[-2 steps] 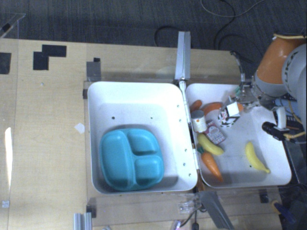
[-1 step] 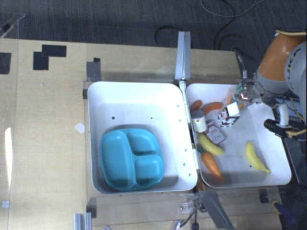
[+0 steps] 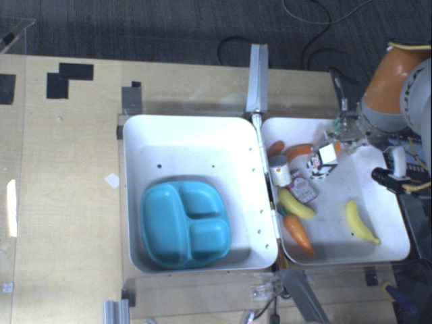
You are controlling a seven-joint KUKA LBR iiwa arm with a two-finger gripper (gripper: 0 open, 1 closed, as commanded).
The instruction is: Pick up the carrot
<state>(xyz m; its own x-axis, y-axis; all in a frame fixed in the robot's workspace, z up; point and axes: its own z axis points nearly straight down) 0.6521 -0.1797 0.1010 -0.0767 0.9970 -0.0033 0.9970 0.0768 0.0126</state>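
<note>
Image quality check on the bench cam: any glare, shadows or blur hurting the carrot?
Camera view: even overhead light, the carrot sharp against the right bin; soft shadows beside the teal tray in the left bin; a bright glare streak on the bench at far left; the arm slightly soft at the right edge.

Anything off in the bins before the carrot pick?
Nothing spilled or damaged. The orange carrot lies against the right white bin's left wall, a yellow banana touching its top end; that crowding may hinder a grasp.
</note>
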